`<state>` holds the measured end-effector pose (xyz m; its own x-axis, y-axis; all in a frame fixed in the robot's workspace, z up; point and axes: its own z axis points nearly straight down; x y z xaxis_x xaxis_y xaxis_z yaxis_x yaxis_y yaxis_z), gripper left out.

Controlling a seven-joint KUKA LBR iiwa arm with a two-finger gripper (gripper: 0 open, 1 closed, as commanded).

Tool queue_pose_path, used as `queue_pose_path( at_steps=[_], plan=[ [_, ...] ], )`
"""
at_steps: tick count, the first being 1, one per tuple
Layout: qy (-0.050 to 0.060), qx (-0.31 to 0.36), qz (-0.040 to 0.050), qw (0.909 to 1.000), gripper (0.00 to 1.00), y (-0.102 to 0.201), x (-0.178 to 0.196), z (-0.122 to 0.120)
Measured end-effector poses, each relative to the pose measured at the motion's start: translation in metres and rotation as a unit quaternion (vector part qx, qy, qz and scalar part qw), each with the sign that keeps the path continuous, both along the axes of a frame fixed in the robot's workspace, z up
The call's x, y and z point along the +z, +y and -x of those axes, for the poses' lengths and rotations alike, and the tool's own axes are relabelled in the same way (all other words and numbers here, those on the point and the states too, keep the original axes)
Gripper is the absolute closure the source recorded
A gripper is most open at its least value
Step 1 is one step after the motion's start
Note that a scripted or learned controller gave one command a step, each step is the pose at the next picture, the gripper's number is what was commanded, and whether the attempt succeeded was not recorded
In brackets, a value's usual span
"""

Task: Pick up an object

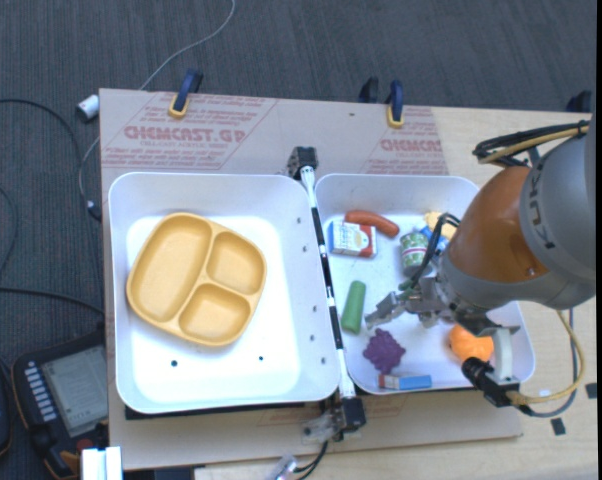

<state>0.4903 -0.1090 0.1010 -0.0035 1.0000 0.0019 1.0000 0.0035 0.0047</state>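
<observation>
The gripper (386, 310) is held low in the right bin (501, 203), fingers apart and nothing between them. The purple toy (383, 350) is just below it. The fingers should be lowered straight around it, then closed slowly.

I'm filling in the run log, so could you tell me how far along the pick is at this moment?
Done: the arm has reached into the right bin, with the gripper low between the green block and purple grape bunch. In hand: nothing visible between the fingers. Left: closing on an object and lifting it; every item lies in the bin.
</observation>
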Motion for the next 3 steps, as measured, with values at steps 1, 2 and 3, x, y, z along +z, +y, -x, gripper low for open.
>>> queue_pose_path(
  at_steps=[1, 2, 3],
  plan=[
    [0.002, -0.001, 0.0013, 1.0, 0.0, 0.011, -0.015, -0.044],
    [-0.005, -0.002, 0.0034, 1.0, 0.0, 0.013, -0.014, 0.001],
    [0.0, -0.001, 0.0015, 1.0, 0.0, -0.005, -0.015, -0.066]
  ],
)
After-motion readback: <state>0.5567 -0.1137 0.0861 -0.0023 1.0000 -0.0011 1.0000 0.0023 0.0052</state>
